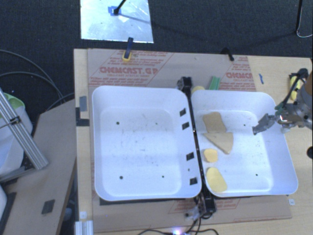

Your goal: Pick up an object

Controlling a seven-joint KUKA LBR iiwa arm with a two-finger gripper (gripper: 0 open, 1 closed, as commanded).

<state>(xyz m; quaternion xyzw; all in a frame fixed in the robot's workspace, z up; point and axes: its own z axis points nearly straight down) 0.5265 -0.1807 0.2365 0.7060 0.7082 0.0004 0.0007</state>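
Tan and yellow pieces — two tan slabs [217, 131], a yellow disc [211, 155], a yellow oval [216, 179] — lie at the left of the right bin [274, 180], none lifted. We see the pincer [257, 127] over this bin's right part, apart from them; whether it is apart or together we cannot tell. Nothing blocks the way — the left bin [142, 99] and the counter [146, 65] lie aside.

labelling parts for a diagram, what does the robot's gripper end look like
The gripper is grey metal, narrow and tapering to a dark tip. Behind it sits a bulkier grey wrist block, with yellow and dark cabling above it. The picture is too blurred for markings.
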